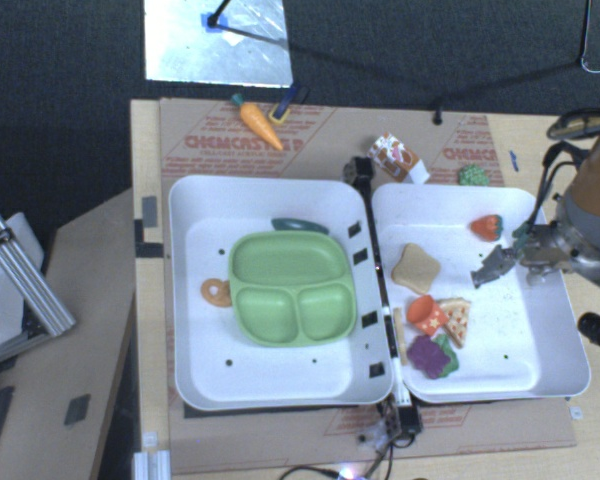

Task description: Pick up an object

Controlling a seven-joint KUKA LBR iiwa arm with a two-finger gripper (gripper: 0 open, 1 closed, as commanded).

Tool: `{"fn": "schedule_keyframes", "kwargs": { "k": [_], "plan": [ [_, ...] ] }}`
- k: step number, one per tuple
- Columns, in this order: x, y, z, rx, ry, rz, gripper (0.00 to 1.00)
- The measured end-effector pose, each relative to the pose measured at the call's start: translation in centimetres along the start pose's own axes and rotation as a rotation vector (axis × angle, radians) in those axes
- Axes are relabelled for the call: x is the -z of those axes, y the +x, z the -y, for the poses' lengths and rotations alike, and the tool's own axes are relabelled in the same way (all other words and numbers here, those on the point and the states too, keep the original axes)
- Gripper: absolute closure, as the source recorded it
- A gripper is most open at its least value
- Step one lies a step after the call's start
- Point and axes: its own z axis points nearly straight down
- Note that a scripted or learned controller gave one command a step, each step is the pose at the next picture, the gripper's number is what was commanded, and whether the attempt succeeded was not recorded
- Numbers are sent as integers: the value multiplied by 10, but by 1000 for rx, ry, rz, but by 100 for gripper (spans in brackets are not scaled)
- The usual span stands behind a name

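Gripper low over the right bin

Gripper (490,266) hangs inside the right bin (555,368), reaching in from three o'clock; its dark fingers look slightly parted with nothing between them. Bread slice (416,267) lies just to its nine o'clock, apart from the fingers. Strawberry (487,227) sits near its twelve o'clock, by the bin's far wall. Toward seven o'clock of the gripper lie an orange-red piece (421,312), a pizza slice (454,320) touching it, and purple grapes (433,356) just below. The left bin (195,368) holds a green divided plate (288,288), with a small pretzel (216,292) at the plate's nine o'clock. Beyond the bins, a carrot (260,124) rests on the cardboard.
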Motion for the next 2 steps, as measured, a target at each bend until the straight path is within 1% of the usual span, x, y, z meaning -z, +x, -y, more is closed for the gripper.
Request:
{"fn": "schedule_keyframes", "kwargs": {
  "k": [1, 2],
  "plan": [
    [6, 0, -3, 3, -12, 2, 0],
    [-51, -5, -11, 1, -9, 1, 0]
  ]
}}
